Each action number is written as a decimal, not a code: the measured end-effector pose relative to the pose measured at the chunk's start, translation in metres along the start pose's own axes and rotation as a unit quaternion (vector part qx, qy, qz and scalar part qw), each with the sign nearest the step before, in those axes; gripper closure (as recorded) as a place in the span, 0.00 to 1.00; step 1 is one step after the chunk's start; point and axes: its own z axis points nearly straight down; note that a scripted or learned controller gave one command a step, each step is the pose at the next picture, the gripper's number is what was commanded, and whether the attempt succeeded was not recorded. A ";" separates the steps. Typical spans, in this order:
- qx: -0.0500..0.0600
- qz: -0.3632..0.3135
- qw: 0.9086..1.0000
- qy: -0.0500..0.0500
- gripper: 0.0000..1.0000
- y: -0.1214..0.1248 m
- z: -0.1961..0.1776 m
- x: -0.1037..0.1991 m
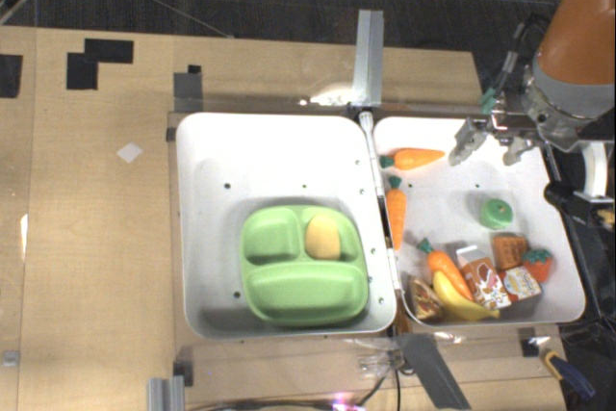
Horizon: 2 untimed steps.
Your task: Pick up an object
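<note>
The claw (491, 144) hangs spread and holding nothing over the right bin's (568, 303) far end, near a carrot (419, 158). The toys heaped at the near edge overlap, some hard to identify.

Bright, even overhead light. Glare whitens the far rim of the right bin (423, 123), and soft shadows pool inside the left bin (207, 207) along its left and near walls. Focus is slightly soft throughout.
</note>
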 end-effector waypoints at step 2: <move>-0.001 0.028 1.000 -0.001 0.00 -0.047 0.126 -0.074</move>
